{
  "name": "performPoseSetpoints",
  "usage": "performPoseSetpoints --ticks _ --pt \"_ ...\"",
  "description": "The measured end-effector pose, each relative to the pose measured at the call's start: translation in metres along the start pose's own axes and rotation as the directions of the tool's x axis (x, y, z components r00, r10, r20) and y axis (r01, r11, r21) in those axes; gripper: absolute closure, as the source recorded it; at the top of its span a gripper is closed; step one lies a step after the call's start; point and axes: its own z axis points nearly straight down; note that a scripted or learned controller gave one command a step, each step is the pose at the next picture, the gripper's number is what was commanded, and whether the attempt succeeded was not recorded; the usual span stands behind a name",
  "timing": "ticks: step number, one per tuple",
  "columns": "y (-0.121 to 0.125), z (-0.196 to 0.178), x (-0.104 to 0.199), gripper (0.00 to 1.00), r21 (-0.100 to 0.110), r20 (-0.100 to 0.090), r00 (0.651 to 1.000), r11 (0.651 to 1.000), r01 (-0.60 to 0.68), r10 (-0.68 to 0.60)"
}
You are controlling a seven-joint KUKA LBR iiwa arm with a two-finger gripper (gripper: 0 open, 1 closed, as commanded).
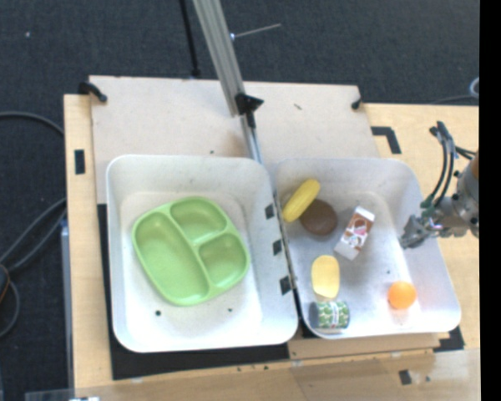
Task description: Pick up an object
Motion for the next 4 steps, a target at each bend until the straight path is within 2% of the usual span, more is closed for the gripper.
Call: performPoseSetpoints --ticks 1,2,4 --pt "0.001 -0.016 -0.001 1.0 0.006 -0.002 1.0 1.0 0.001 0.0" --pt "0.006 -0.024 0.048 1.0 0.006 -0.005 1.0 1.0 0.004 -0.004" --pt "0.02 -0.003 0.146 1.0 0.008 -0.005 1.0 1.0 0.003 -0.003"
